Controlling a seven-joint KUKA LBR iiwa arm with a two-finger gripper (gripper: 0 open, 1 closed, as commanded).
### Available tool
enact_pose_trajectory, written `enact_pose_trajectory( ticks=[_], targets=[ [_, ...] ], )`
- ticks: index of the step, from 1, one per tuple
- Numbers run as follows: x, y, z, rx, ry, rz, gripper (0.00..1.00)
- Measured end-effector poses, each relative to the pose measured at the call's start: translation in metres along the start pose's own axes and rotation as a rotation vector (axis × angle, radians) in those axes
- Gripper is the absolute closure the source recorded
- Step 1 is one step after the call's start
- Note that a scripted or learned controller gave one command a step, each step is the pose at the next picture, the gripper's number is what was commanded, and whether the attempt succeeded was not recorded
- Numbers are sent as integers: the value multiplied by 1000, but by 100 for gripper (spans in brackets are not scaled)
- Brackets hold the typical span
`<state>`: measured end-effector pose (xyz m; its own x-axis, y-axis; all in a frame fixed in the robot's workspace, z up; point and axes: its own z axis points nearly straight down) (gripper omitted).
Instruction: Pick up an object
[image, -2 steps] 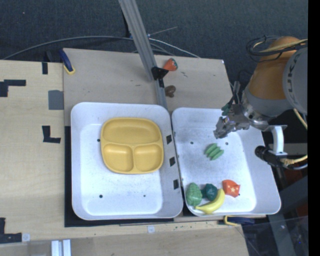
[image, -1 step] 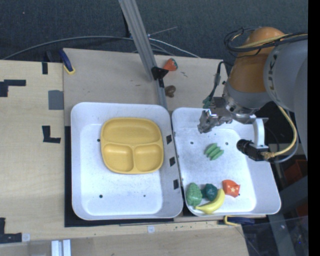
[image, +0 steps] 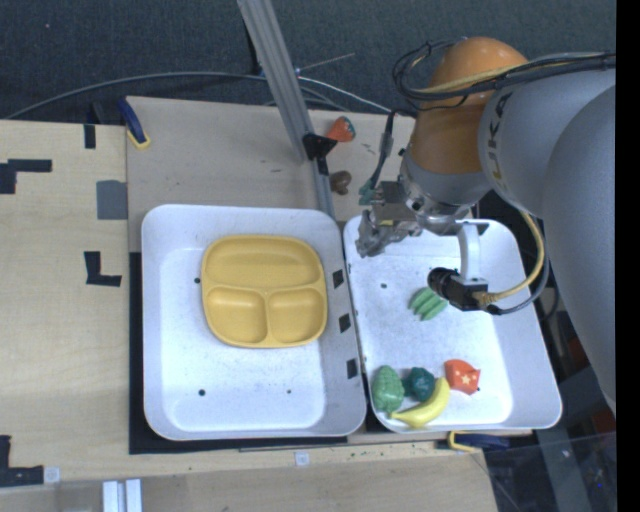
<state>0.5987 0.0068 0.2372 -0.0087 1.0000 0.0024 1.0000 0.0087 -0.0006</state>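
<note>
Progress nil so far; gripper (image: 378, 238) sits at 11 o'clock in the right bin (image: 520, 405), finger state not discernible; candidate objects, green pepper (image: 427, 303), strawberry (image: 461, 375) and banana (image: 427, 408), lie ungrasped toward 6 o'clock; grasp and lift remain.

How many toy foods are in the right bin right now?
5: green pod mid-bin; strawberry, banana, teal piece and green vegetable along the near edge. The arm may hide others.

scattered across the right bin (image: 530, 395): green bean pods (image: 427, 303) mid-bin; lettuce (image: 387, 385), teal ball (image: 420, 382), banana (image: 425, 408), strawberry (image: 462, 375) clustered near front.
</note>
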Motion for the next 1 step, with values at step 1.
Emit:
enact_pose_trajectory(
  ticks=[1],
  targets=[
    [61,18,7,0,-1,1,100]
  ],
)
